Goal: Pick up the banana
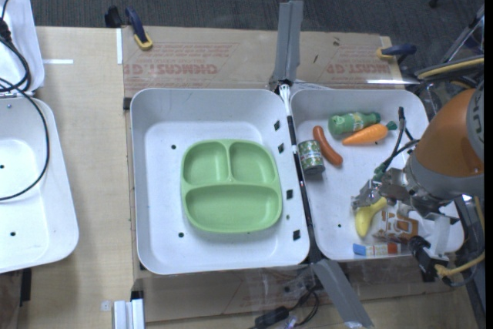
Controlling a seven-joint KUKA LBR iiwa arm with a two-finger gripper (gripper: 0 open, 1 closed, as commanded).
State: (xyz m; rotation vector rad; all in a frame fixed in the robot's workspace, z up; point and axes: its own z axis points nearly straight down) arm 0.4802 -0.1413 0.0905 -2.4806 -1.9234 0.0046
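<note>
The yellow banana [365, 218] lies in the right bin [331, 231], near its front right, pointing toward the front edge. My gripper [372, 194] hangs low right over the banana's upper end and hides that tip. I cannot make out whether it touches the fruit. The grey arm with its orange band [454, 142] comes in from the right, above the bin's right rim.
The right bin also holds a green bottle [353, 122], a carrot [365, 135], a red sausage [328, 147], a small can [311, 157] and a printed carton [394, 231] beside the banana. A green divided plate [231, 185] sits in the left bin [150, 166].
</note>
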